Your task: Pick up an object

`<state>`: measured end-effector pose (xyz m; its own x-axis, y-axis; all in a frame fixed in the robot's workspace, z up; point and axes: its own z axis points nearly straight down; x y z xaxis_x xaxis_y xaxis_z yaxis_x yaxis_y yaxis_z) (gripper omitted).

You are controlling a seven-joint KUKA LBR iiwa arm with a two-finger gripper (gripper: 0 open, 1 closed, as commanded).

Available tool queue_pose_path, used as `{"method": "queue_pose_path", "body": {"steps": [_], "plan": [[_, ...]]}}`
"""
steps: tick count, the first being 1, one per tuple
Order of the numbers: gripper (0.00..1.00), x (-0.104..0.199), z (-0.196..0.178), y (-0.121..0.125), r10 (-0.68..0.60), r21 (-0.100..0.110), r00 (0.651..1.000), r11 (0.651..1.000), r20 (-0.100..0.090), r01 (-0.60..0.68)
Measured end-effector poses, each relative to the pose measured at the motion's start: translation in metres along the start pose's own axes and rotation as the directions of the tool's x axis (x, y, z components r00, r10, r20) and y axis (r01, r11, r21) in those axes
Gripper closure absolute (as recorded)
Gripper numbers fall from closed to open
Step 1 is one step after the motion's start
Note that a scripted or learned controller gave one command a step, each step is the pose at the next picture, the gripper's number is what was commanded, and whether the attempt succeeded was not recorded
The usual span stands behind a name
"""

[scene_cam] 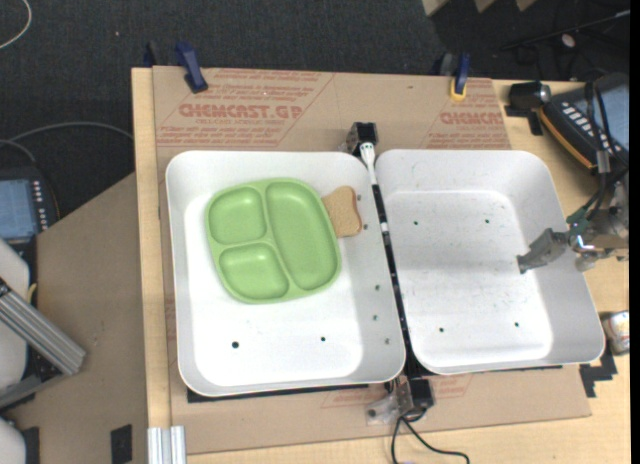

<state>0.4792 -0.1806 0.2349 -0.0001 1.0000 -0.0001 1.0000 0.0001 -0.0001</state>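
Note:
A green divided plate lies in the left white bin, toward its back. Touching the plate's right rim is a small tan flat piece, close to the wall between the bins. My gripper reaches in from the right edge and sits low over the right side of the right white bin, far from the plate and the tan piece. No object shows under it or at its tip.
Both bins rest on a brown cardboard-covered bench. A blue clamp and a yellow clamp hold its back edge. A black and orange device sits at the back right. Cables hang at the front.

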Motion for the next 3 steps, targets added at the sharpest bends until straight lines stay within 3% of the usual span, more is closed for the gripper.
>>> {"method": "queue_pose_path", "body": {"steps": [1, 2, 3], "plan": [[0.00, 0.045, -0.311, 0.001, -0.004, -0.023, 1.000, 1.000, 0.005, 0.004], [0.00, 0.256, -0.300, 0.000, -0.019, 0.000, 1.000, 1.000, -0.003, 0.019], [0.00, 0.133, -0.301, -0.001, 0.014, 0.000, 1.000, 1.000, 0.002, -0.014]]}}
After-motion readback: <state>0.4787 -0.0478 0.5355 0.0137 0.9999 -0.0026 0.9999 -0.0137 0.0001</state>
